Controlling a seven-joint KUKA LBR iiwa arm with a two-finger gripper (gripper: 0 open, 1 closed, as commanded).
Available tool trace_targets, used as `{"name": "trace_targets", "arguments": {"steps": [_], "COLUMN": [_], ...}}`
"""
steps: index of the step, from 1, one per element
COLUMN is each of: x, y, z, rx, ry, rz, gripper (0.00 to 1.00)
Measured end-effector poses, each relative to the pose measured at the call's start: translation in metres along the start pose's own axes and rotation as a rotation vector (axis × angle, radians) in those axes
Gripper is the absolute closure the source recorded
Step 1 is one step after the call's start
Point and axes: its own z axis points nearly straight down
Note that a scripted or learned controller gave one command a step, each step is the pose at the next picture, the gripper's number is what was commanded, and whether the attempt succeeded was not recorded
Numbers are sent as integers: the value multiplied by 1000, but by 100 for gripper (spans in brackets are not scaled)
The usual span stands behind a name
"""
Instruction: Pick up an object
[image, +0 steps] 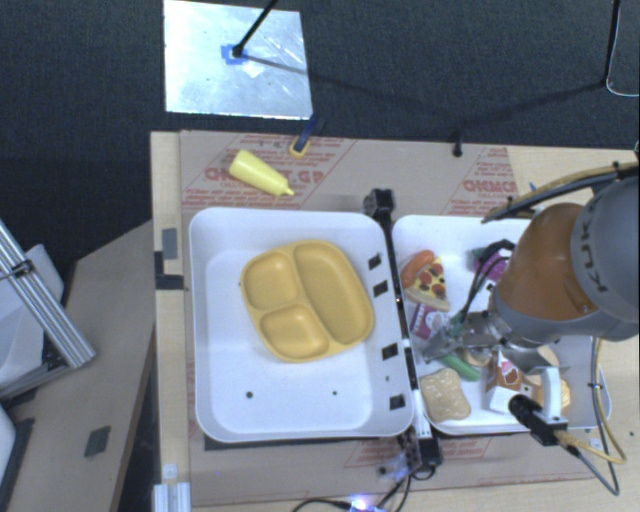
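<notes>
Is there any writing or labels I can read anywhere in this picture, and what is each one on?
"KUK", sideways letters cut off at the picture's edge: on the grey robot arm.
Red printed words on the cardboard sheet under the bins: repeated along its edges, too blurred and turned to read.
Small white carton in the right bin: coloured print, too small to read.

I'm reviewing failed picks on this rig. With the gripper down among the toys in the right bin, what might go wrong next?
1. The gripper sits in a tight cluster: pizza slice, green piece and bread slice lie close together, so it may catch two things or nudge one aside.
2. It works near the divider between the bins, so a finger might strike that edge.
</notes>
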Motion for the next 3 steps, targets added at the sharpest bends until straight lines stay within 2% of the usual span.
{"name": "trace_targets", "arguments": {"steps": [1,2,3], "x": [-1,-5,-3], "y": [4,7,10], "z": [4,-9,-52], "rx": [-16,-31,-10], "ry": [-4,-14,-2], "rz": [1,3,-4], "gripper": [0,100,100]}}
